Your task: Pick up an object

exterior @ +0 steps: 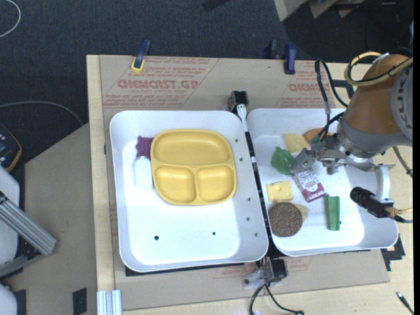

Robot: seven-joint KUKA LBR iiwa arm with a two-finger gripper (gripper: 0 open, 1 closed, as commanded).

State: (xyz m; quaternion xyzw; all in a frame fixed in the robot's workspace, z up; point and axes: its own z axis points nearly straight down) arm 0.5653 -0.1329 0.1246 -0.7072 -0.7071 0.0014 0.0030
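Maroon packet (pixel 310 186) flat in right bin (pixel 367 238), just right of yellow block (pixel 280 191), likely the pick target. Gripper (pixel 314 161) directly above packet's top end, grip state unreadable. Green leaf (pixel 282 159), brown disc (pixel 285 218), green stick (pixel 333 212) around block, scattered for random grasps.
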